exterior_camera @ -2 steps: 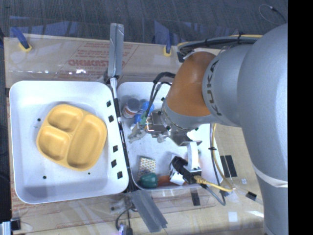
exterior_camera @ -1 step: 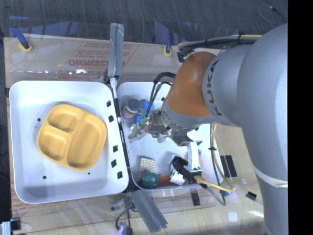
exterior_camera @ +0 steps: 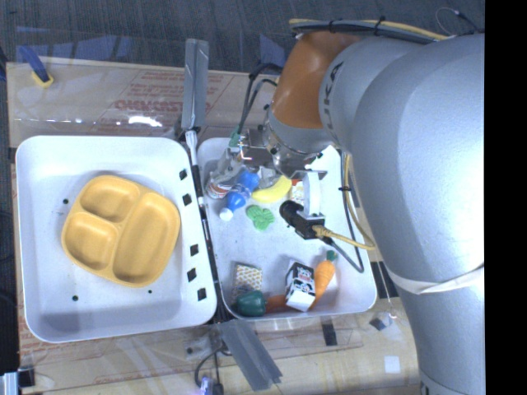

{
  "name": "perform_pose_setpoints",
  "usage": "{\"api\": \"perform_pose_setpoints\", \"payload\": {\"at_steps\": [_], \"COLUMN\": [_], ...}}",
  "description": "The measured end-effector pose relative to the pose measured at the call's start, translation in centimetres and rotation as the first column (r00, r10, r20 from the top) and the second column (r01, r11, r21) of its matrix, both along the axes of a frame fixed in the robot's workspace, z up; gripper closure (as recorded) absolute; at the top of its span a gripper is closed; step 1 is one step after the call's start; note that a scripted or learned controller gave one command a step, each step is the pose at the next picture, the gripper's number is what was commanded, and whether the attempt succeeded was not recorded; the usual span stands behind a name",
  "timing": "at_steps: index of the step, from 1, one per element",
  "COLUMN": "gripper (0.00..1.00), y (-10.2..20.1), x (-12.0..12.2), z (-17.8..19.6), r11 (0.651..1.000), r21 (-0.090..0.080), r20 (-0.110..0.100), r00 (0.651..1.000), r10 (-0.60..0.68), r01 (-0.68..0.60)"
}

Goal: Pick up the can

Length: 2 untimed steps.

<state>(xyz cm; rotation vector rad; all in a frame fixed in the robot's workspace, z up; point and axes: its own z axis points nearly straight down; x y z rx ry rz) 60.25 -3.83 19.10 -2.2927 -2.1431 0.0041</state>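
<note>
I judge the reach is in hand: gripper (exterior_camera: 247,161) hangs over the can (exterior_camera: 221,179) at the right bin's (exterior_camera: 354,299) far-left corner. Finger state: cannot tell. Next, descend squarely.

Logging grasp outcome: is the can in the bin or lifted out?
In the bin, apparently: the can lies against the right bin's left wall beside the blue bottle, with the gripper close by. Grip: cannot tell.
</note>
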Motion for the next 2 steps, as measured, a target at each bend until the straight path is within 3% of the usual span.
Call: {"api": "perform_pose_setpoints", "payload": {"at_steps": [1, 2], "gripper": [0.0, 0.0], "y": [6.3, 9.7], "x": [-4.3, -3.6], "z": [0.0, 4.3], "r11": [0.882, 0.873], "r21": [0.002, 0.0], "r20": [0.0, 0.002], "r00": [0.882, 0.873], "r10": [0.471, 0.488], "r01": [-0.471, -0.488]}}
